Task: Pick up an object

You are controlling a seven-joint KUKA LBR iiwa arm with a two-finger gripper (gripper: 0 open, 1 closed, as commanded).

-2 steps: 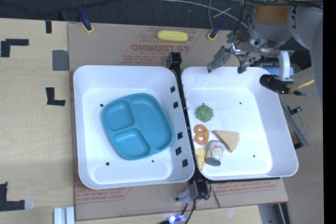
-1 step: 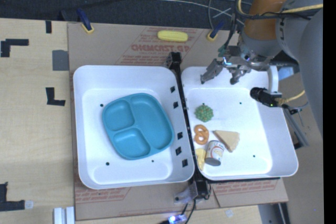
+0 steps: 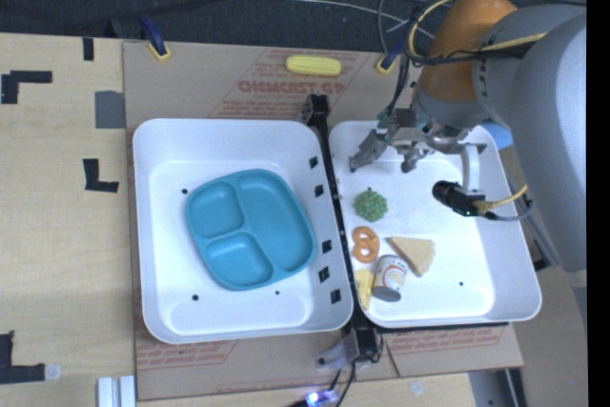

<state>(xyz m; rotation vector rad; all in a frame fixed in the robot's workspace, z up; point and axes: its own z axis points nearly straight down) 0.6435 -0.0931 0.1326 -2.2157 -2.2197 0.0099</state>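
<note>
My gripper hangs over the back left part of the right bin, its fingers spread open with nothing between them. Just in front of it lies a small green broccoli piece. Closer to the front are an orange pretzel, a tan sandwich wedge, a small tipped can and a yellow piece against the bin's left wall.
The left bin holds a blue divided plate. A yellow toy lies on the cardboard behind the bins. A black divider runs between the bins. The arm's cables loop above the right bin.
</note>
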